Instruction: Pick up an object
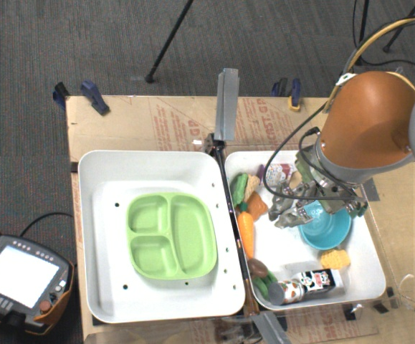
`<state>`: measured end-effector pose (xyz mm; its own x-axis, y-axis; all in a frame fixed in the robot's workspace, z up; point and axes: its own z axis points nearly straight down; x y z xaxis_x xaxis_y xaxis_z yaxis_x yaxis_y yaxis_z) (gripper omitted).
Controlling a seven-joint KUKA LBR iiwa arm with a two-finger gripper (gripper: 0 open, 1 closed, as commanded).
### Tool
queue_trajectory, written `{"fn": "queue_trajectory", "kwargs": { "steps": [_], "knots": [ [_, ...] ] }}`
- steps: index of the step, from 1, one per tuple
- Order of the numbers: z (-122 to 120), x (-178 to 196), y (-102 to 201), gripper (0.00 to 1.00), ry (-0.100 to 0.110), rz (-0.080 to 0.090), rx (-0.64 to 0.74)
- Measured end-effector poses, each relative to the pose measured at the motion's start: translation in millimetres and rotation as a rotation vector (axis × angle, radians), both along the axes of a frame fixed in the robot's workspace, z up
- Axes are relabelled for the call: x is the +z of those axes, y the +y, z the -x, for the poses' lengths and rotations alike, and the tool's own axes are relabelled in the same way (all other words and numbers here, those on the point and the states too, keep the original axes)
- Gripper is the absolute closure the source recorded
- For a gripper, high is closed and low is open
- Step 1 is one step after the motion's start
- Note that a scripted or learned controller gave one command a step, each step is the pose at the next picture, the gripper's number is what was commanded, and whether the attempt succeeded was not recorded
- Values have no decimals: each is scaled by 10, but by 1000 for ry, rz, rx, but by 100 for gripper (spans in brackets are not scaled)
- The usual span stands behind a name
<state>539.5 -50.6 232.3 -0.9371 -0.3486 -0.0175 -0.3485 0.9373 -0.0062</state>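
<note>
1. My hand hangs low over the right bin, touching or just above the blue bowl's left rim.
2. I cannot tell how my hand is set.
3. A toy carrot lies left of my hand, by the bin's left wall.
4. A green divided plate sits in the left bin.
5. A small carton lies near the right bin's near wall.

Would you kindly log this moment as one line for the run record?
arm: over right bin | pincer: low beside blue bowl | left bin: green divided plate | grasp: unconfirmed
</note>
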Motion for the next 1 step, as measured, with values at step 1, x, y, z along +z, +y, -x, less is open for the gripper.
{"fn": "queue_trajectory", "kwargs": {
  "steps": [1],
  "knots": [
    [441,-866,-316,100,25,-1,156]
  ]
}}
